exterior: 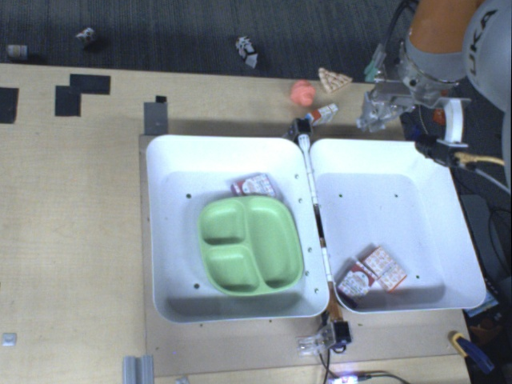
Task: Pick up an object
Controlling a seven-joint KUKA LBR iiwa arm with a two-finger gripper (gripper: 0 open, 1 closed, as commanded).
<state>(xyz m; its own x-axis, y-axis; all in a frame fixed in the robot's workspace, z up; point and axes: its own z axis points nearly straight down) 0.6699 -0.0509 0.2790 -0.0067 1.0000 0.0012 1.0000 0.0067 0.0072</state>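
Note:
A green divided plate [250,244] lies in the left bin [172,214], with a small red-and-white packet [254,185] tucked at its far edge. Two more red-and-white packets [372,271] rest near the front of the right bin [416,206]. My gripper [378,112] hangs beyond the far edge of the right bin, above the bench, well away from the packets. Nothing shows between its fingers.
On the bench behind the bins lie a pink ball [302,94], a triangular pizza-slice toy [334,80] and a small red-capped item [322,115]. Cables [480,166] run along the right bin's outer side. A small clip [324,342] sits by the front edge.

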